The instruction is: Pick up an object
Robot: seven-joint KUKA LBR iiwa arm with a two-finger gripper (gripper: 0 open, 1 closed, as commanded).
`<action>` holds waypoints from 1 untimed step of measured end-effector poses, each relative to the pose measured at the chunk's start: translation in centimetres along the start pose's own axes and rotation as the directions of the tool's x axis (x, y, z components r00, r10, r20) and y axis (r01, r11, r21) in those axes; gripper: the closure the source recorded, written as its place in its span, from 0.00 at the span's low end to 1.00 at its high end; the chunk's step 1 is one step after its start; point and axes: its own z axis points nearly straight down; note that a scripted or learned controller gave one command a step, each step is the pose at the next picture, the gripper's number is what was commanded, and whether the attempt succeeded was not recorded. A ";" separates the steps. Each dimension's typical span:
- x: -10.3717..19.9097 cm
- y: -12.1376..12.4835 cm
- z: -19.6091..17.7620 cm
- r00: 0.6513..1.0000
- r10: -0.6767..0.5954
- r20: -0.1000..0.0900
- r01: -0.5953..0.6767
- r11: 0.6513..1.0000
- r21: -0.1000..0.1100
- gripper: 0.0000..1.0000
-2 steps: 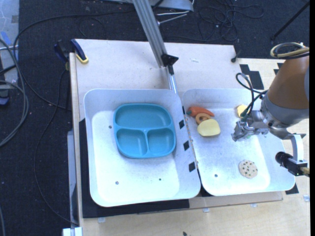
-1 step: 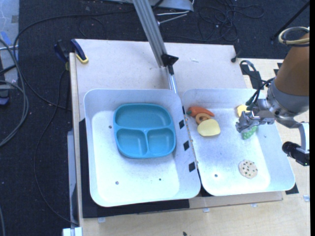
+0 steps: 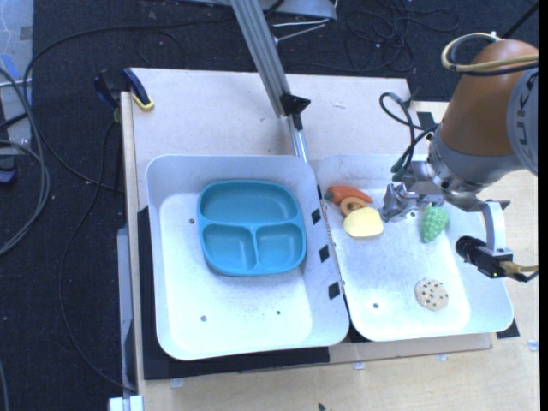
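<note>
The right bin (image 3: 479,319) holds a yellow lemon-like fruit (image 3: 363,223), an orange carrot (image 3: 348,195) just behind it, a green bunch of grapes (image 3: 434,223) and a round cookie (image 3: 431,294) near the front. My gripper (image 3: 395,207) hangs low in this bin between the yellow fruit and the grapes, its tips right beside the fruit's right side. Nothing shows between the fingers.
The left bin (image 3: 171,315) carries a blue three-compartment tray (image 3: 253,228). A slanted metal pole (image 3: 261,45) comes down to the bins' rear divider. Cables cross the dark floor behind the bench. A black clip (image 3: 484,258) on the arm hangs over the right bin's edge.
</note>
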 end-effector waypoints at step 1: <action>5.4 1.8 -0.8 1.000 0.001 0.000 -0.001 1.000 -0.001 1.00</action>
